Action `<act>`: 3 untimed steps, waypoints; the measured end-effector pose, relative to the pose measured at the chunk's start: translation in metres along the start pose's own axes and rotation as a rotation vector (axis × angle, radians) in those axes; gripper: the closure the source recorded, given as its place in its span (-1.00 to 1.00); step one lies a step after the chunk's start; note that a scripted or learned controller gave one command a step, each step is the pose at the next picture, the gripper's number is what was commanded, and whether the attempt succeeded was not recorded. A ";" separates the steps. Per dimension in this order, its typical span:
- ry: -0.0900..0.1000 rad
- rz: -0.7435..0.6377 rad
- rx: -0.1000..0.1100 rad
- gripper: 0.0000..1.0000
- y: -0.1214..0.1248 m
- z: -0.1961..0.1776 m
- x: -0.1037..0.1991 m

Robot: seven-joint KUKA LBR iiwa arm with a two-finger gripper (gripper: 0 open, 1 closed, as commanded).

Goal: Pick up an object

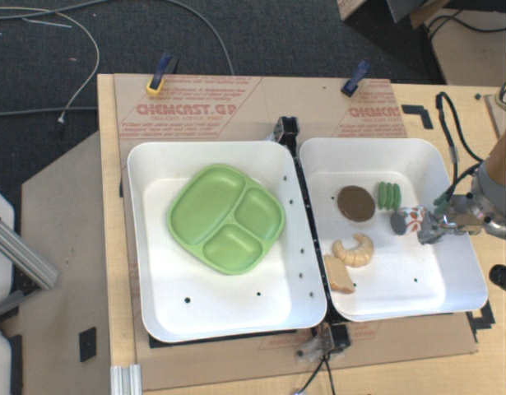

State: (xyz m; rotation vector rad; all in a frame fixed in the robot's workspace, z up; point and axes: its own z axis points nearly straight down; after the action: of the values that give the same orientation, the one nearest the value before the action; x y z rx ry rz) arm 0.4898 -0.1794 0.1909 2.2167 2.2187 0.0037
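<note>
Red print on the board [236, 97] under my bins reads "CHEMCAST GP" at the upper left, with smaller lines around it too fine to make out. The same red mark repeats at the upper right, partly legible as "CHEMCAST".

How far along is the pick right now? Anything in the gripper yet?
Done: the gripper has reached into the right bin, beside the small grey, red and white object. In hand: nothing visibly lifted; whether it grips that object is unclear. Left: the brown disc, green piece, croissant and green plate all lie in their bins, so the lift remains.
</note>
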 end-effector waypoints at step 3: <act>0.003 -0.005 0.004 1.00 0.038 -0.041 0.087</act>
State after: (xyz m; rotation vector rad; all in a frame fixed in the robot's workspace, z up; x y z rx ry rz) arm 0.5273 -0.0920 0.2315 2.2143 2.2278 0.0031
